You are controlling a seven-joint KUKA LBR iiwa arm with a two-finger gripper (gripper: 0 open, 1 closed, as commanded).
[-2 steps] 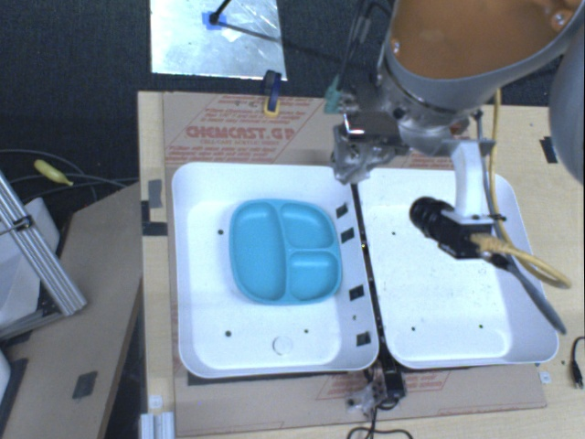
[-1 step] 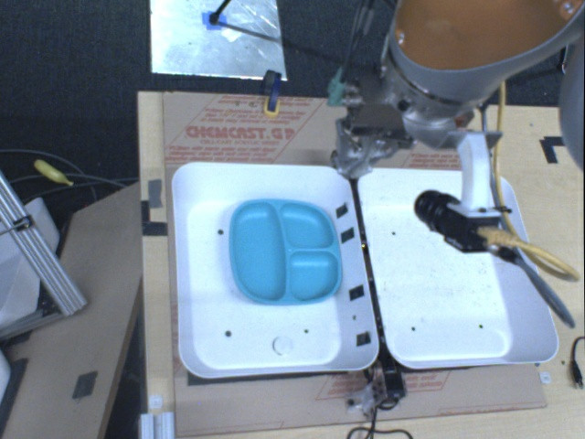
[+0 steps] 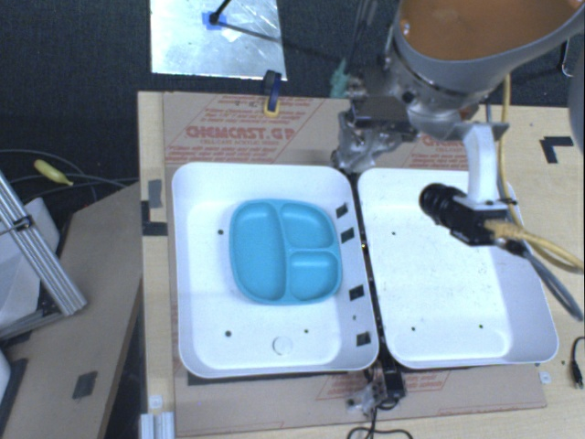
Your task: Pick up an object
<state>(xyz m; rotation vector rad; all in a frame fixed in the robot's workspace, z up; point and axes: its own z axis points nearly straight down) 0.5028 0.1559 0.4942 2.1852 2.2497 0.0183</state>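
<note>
A blue divided plate [image 3: 283, 251] with three compartments lies flat in the left white bin [image 3: 210, 337], near its middle. A small white disc [image 3: 282, 345] rests on the same bin's floor near the front edge. My gripper [image 3: 356, 152] hangs over the back rim where the two bins meet, beyond the plate's far right corner. The large grey and orange arm above it covers most of it. I see nothing between its fingers.
The right white bin [image 3: 457, 337] sits beside the left one, its floor speckled. Both stand on a cardboard sheet [image 3: 238, 131]. A foil-like square [image 3: 219, 26] lies at the back left. A metal frame [image 3: 37, 254] stands at the far left.
</note>
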